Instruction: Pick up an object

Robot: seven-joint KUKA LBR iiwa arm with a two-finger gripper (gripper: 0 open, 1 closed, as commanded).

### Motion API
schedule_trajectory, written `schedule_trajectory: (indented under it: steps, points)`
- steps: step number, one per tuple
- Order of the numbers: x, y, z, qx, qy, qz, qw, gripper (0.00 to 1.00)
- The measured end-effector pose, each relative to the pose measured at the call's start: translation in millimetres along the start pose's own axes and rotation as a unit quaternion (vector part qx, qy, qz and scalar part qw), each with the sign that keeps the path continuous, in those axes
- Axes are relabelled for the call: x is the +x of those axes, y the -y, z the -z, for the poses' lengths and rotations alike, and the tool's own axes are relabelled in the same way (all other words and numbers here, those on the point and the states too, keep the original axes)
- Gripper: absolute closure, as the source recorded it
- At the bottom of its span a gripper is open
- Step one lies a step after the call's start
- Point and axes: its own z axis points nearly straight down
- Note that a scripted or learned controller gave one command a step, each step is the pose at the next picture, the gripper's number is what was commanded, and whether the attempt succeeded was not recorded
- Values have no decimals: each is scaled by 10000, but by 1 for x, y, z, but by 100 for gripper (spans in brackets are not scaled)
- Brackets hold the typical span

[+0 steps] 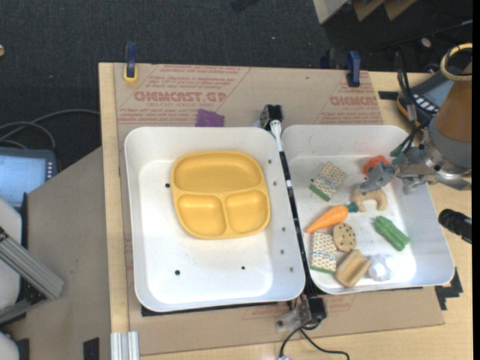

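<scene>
The right bin (420, 276) holds several toy foods. Among them are an orange carrot (328, 217), a green pickle (391, 232), a round brown cookie (344, 236) and a tan bread roll (352, 267). There are also two checked crackers (330, 177) (324, 250) and a beige curved piece (371, 199). My gripper (379, 177) hangs low over the bin's upper right part, just above the beige piece and beside a red-orange item (375, 162). I see nothing clearly held in it.
The left bin (150, 238) carries a yellow divided plate (221, 193). A black ridge (289, 193) runs where the two bins meet. The grey arm with its orange band (454, 118) comes in over the right bin's far right rim. A purple scrap (210, 117) lies on the board behind the bins.
</scene>
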Motion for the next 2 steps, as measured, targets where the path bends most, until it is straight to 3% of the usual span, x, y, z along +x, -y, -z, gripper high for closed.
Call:
schedule_trajectory:
  steps: [1,2]
  points:
    - [24,-46,-85,-69,10,7,10000,0]
    - [48,-102,-92,-98,55,18,9999,0]
